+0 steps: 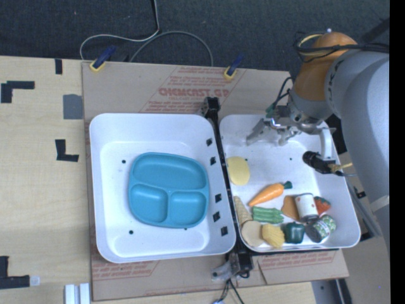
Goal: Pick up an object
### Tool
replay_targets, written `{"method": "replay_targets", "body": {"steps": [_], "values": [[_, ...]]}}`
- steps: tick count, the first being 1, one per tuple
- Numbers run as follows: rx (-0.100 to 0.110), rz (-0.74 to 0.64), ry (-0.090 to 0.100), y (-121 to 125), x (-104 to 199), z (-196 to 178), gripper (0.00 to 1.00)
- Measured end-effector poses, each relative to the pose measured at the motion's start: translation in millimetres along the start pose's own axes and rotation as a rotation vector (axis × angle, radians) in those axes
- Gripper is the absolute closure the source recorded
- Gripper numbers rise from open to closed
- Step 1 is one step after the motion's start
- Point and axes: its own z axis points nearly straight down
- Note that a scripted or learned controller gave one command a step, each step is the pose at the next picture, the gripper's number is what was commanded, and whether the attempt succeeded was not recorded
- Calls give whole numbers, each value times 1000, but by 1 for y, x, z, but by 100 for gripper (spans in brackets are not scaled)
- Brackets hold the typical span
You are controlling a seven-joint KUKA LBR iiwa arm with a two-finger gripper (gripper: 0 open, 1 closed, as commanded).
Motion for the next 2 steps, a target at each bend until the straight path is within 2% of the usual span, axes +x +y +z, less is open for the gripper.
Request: {"method": "replay_targets", "body": {"steps": [1,2], "values": [[5,7,0,-69,-28,12,0],[-8,4,-4,-134,-18,14,0]]}}
